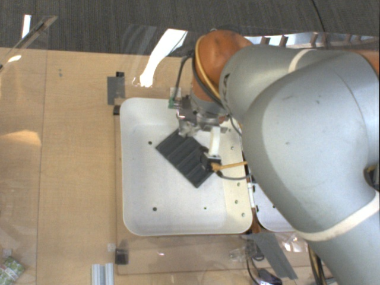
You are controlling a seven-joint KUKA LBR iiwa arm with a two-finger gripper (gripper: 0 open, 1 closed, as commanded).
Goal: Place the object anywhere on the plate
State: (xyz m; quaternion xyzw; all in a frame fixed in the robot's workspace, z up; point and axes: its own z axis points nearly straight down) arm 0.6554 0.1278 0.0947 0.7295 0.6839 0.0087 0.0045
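At the far left the wooden bench (59,159) lies bare under a clear sheet that catches glare, with a small black clamp (116,89) just off the upper left corner of the left bin (172,212). That shallow white bin is dotted with a few small holes, and on its floor, toward the upper right, rests a dark ribbed plate (184,158), set at a diagonal and lying flat. Just above the plate's upper corner hangs the gripper (189,124), probably positioned there to lower something onto the plate; whether it carries an object, or how it is set, I cannot tell, since the orange-banded wrist (217,58) hides it. A yellow cable (228,166) loops beside the plate's right edge. The grey arm (309,147) covers most of the right bin (273,218).
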